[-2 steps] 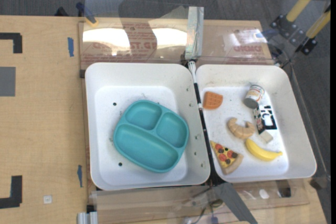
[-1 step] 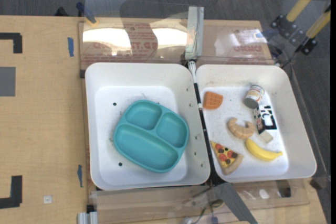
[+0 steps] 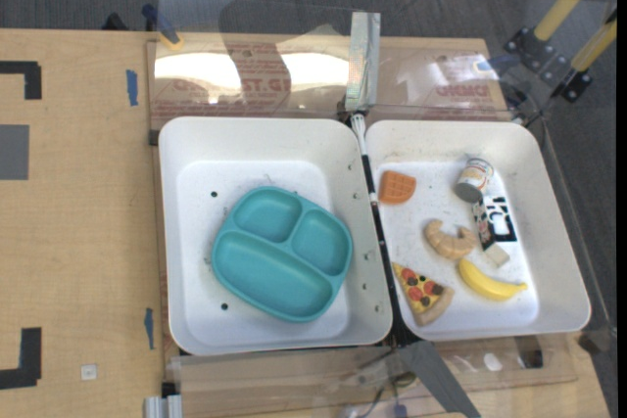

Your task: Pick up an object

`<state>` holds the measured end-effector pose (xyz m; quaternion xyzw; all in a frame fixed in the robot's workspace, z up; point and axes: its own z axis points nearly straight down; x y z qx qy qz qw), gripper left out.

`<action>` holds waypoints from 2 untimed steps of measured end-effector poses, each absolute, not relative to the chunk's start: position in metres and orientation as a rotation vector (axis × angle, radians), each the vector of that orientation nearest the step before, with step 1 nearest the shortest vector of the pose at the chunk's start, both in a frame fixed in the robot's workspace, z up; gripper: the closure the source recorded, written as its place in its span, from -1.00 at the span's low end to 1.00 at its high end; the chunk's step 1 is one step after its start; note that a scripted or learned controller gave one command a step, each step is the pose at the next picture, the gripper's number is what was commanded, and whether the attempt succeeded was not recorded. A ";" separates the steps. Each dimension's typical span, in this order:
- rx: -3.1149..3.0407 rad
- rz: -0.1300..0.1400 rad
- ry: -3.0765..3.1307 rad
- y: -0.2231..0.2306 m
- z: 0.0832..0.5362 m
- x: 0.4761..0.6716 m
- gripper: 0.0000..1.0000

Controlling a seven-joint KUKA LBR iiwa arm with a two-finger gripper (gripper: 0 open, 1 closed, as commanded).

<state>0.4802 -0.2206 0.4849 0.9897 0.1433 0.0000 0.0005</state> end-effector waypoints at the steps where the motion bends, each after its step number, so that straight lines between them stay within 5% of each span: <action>1: 2.754 -0.003 1.515 -0.200 0.485 0.480 1.00; 2: 2.983 -0.001 0.983 -0.213 0.485 0.480 1.00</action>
